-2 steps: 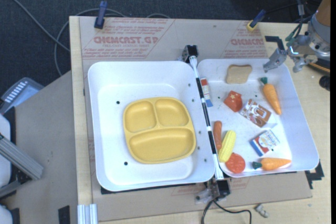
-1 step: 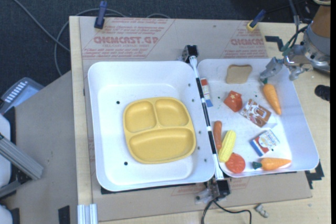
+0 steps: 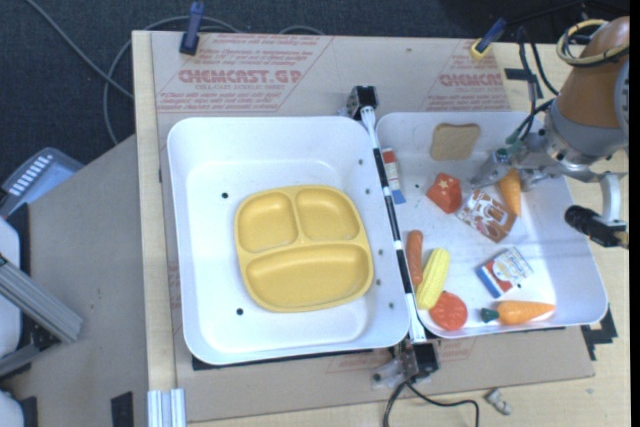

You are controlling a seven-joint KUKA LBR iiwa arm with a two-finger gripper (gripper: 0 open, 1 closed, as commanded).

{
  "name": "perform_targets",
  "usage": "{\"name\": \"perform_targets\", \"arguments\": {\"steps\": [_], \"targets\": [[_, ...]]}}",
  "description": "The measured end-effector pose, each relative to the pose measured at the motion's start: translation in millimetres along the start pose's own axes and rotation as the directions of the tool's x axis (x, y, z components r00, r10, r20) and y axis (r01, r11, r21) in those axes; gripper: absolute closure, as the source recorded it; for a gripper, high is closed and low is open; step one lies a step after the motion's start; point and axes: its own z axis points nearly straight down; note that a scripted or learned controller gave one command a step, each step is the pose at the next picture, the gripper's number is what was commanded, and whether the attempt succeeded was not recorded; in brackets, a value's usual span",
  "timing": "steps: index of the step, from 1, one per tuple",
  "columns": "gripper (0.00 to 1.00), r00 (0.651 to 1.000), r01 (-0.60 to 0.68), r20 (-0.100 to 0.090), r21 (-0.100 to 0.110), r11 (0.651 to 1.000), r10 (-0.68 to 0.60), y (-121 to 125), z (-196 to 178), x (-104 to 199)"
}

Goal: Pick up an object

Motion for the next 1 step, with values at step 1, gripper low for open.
{"name": "perform_targets", "arguments": {"steps": [1], "targets": [[1.00, 1.000, -0.002, 0.006, -0.005, 1.000, 0.002, 0.7, -11.1, -2.0]]}}
